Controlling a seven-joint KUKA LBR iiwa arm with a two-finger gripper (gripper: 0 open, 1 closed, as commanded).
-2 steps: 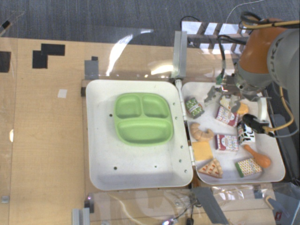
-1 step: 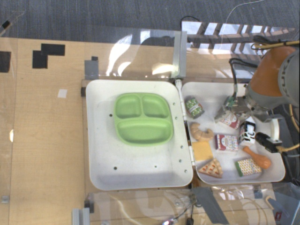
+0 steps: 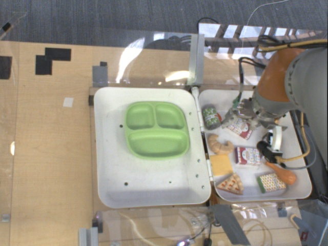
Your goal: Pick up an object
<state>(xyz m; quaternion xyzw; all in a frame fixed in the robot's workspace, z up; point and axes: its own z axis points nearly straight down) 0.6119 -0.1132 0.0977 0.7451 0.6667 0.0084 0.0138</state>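
Pizza slice (image 3: 230, 184) nearest, gripper (image 3: 245, 118) low over red-white packet (image 3: 240, 128)

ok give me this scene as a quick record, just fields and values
left bin: holds a green divided plate
right bin: holds toy food and small packets
items in right bin: green can, croissant, cheese slice, pizza slice, carrot, red and white packet, green-edged block
arm: reaches in from the right, over the right bin's upper part
end effector: low over a red and white packet; grip state unclear
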